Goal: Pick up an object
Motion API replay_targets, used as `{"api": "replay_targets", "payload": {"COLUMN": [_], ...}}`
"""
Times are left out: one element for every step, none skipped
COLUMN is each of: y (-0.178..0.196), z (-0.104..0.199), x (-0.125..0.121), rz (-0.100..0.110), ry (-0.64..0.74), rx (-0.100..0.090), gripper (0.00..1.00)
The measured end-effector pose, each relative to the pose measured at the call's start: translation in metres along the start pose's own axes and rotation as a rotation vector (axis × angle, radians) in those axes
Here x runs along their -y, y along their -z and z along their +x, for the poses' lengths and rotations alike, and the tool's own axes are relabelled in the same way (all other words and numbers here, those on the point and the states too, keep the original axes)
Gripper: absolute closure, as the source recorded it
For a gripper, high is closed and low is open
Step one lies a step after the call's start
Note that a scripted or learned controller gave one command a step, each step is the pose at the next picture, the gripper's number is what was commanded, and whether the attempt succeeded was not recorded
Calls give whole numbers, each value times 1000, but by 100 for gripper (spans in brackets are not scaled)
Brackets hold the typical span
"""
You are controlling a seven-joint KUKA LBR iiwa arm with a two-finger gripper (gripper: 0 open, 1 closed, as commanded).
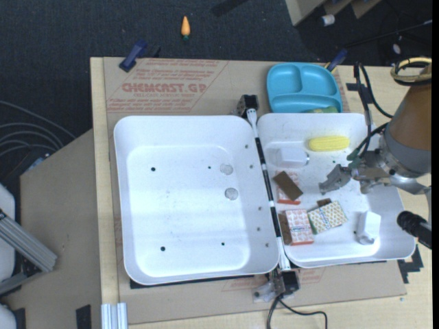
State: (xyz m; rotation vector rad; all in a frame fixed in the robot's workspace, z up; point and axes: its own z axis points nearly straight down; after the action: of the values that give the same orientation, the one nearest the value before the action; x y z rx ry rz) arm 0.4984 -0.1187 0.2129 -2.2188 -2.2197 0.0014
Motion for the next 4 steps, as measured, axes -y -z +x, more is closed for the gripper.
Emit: {"api": "replay_targets", "payload": {"y": [-84, -124, -28, -44], "z": [12, 12, 52, -26], "x": [-21, -89, -20, -34], "rz": [0, -12, -2, -4], "ry": [-1, 0, 1, -1], "rx": [0, 3, 0, 3], "gripper": [0, 0, 0, 0]}}
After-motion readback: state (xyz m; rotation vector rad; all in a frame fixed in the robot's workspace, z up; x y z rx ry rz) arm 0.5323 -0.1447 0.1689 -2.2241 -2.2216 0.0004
